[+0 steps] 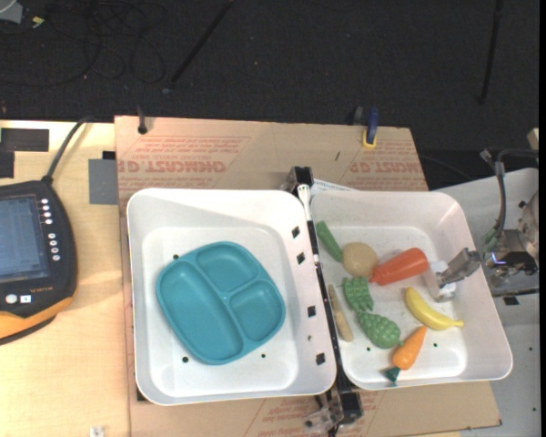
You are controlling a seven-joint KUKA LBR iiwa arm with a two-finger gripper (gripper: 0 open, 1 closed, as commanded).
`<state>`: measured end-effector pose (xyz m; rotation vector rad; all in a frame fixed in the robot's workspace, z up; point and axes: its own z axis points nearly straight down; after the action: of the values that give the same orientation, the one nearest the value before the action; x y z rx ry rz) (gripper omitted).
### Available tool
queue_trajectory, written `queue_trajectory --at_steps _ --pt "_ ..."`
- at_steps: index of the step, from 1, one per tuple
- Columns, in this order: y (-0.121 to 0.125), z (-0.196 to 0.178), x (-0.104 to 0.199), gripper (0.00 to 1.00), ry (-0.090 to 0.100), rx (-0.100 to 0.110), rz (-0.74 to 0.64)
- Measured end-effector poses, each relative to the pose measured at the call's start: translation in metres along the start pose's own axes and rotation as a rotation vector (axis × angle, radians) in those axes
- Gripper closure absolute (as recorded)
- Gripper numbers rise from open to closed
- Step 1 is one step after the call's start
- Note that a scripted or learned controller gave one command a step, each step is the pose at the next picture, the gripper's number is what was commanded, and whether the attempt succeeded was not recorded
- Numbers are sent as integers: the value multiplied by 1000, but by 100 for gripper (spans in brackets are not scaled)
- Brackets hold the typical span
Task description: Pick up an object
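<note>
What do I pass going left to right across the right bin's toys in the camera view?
Green pod → potato → red pepper → banana → gripper at the bin's right wall. The leafy greens and carrot overlap these in the order, so I left them out.

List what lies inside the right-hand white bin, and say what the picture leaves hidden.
Inside the right bin: a green pod, tan ball, red pepper, banana, two knobbly green pieces, carrot and a wooden stick. The pincer covers a patch of floor.
</note>
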<state>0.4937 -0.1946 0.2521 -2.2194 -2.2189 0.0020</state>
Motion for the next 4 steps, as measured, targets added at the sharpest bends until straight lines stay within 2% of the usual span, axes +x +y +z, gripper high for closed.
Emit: queue_trajectory --at_steps 1,2,3,4 --pt "43 137 1 0 -6 -15 -1" --pt "53 147 8 0 -6 -19 -2" --pt "13 165 21 0 2 3 -1" --pt "14 155 19 100 1 0 3"
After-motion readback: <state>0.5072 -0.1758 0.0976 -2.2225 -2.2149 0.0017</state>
